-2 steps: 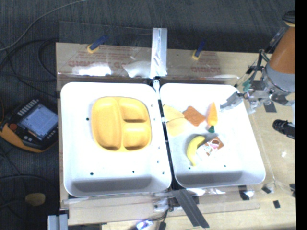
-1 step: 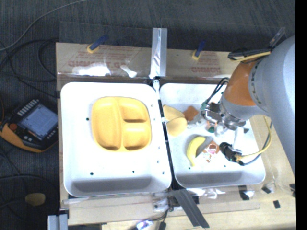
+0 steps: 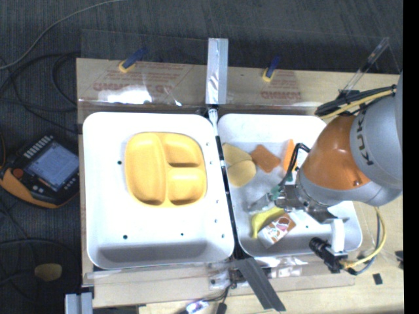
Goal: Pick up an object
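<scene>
The big grey and orange robot arm (image 3: pixel 353 162) covers much of the right white bin (image 3: pixel 262 126) and runs off the picture's right side. It hides one end of the thin orange stick (image 3: pixel 289 153). The print on the small white carton (image 3: pixel 277 230) is too tiny to read.

Tray (image 3: pixel 165 167) in L bin (image 3: pixel 105 241); banana (image 3: pixel 265 218), carton (image 3: pixel 276 230) in R bin (image 3: pixel 262 126).
</scene>
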Robot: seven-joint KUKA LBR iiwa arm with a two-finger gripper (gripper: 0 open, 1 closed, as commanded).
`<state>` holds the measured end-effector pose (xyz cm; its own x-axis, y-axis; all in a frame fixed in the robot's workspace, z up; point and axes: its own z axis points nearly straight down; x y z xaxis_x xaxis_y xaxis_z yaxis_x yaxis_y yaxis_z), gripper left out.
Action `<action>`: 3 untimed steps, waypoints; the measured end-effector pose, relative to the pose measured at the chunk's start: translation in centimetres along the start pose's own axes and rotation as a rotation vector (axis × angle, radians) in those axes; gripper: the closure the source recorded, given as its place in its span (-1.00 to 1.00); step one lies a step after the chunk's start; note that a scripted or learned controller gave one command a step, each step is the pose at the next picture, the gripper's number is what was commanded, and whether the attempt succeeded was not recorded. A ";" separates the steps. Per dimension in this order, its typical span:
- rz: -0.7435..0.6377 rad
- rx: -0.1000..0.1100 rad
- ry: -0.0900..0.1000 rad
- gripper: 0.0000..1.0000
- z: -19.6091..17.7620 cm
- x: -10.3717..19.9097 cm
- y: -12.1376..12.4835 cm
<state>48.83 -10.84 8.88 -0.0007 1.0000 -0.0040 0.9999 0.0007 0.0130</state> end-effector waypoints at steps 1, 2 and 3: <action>-0.180 0.000 0.001 -1.00 0.2 -0.3 9.8; -0.300 0.017 0.007 -1.00 -11.1 2.9 5.7; -0.342 0.016 0.004 -1.00 -3.9 -3.4 12.5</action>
<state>61.23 -14.25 12.95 -0.3361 0.9418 -0.0014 0.9418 0.3361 -0.0043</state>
